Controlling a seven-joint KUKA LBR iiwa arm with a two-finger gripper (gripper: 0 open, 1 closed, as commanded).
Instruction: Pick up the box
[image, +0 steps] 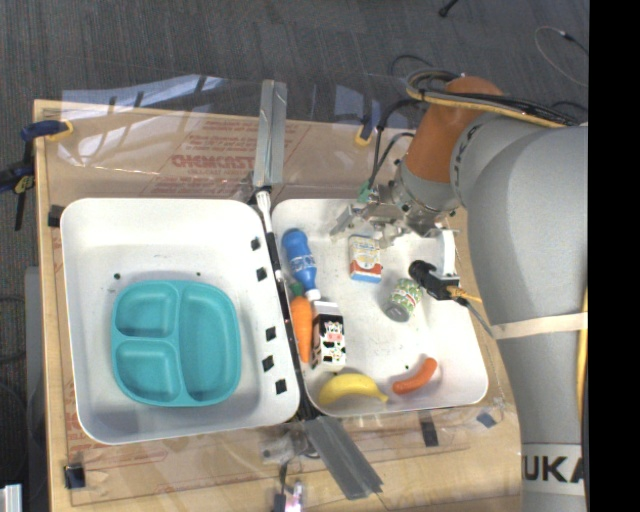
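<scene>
A large grey robot arm (520, 260) with an orange band fills the right side, reaching in over the right bin (470, 385) of two shallow white bins set side by side on a bench. The left bin (80, 230) holds a teal divided tray (177, 341). In the right bin, along its left wall, lie a blue bottle (298, 260), an orange carrot (302, 325) and a small cow-patterned carton (329, 341); a yellow banana (350, 388) and a red-orange sausage-shaped toy (415, 374) lie near the front edge, and a small green can (404, 299) sits mid-bin. The gripper (385, 218) hangs at the back of this bin, and whether it is spread or closed cannot be told. The box (366, 256), small, white with red print, stands upright just in front of and beneath the gripper, near or touching it, its long axis roughly vertical, so the coming grasp looks like a short descent
</scene>
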